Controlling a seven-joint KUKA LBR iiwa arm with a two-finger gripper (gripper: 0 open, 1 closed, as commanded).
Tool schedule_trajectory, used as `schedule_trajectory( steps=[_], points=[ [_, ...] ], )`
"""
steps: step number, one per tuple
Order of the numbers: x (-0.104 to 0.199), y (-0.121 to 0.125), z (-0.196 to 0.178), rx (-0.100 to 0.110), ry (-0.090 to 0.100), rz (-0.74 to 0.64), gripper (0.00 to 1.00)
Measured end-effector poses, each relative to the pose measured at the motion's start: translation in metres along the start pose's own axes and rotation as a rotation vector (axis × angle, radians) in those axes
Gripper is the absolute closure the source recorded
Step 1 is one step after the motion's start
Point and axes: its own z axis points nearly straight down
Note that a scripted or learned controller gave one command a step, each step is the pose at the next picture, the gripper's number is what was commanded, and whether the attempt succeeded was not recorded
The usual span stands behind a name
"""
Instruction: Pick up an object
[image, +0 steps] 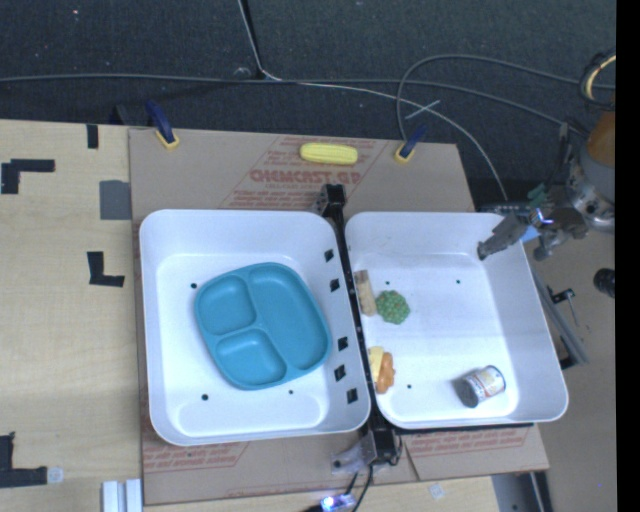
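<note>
The right bin (520, 300) holds a green broccoli-like piece (392, 307), a tan block (364, 291) against its left wall, an orange-yellow food piece (381, 369) and a small silver can (481, 385) lying on its side near the front right corner. My gripper (512, 236) hangs over the bin's far right rim, well apart from all of these, with nothing seen between its fingers.
The left bin (170, 250) holds a blue divided plate (262, 324). A yellow banana-shaped object (328, 153) lies on the cardboard behind the bins. Cables run across the dark back area. Clamps hold the cardboard's far edge.
</note>
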Motion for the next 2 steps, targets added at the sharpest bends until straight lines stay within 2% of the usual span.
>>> schedule_trajectory(
  steps=[1, 2],
  points=[
    [0.001, 0.002, -0.008, -0.012, -0.003, -0.004, 0.0],
    [0.004, 0.011, 0.041, -0.008, -0.002, -0.005, 0.0]
  ],
)
